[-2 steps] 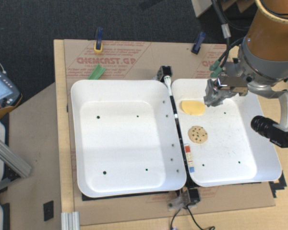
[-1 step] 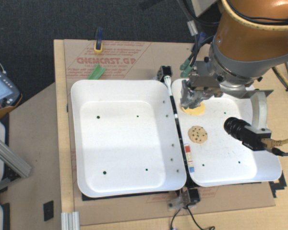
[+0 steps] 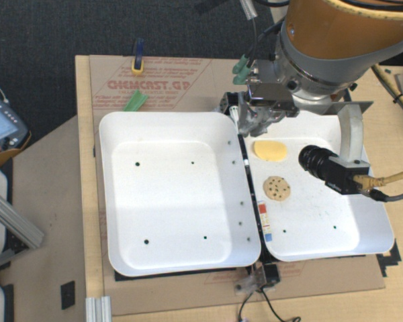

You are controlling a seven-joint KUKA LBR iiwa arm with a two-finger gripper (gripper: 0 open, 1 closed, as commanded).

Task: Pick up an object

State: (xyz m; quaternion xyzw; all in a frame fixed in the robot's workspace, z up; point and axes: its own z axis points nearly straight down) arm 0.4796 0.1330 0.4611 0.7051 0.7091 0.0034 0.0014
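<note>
Close against the right bin's (image 3: 316,220) inner rim hangs the gripper (image 3: 254,127), its state unclear.

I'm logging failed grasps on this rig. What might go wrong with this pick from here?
1. The gripper sits in the back corner of the right bin, close to its left wall. If it descends there, it may hit the wall instead of an object.
2. The yellow oval piece beside it lies flat and looks thin, so it may slide away rather than be gripped.
3. The speckled cookie looks equally flat, so it is probably no easier to pick.
</note>
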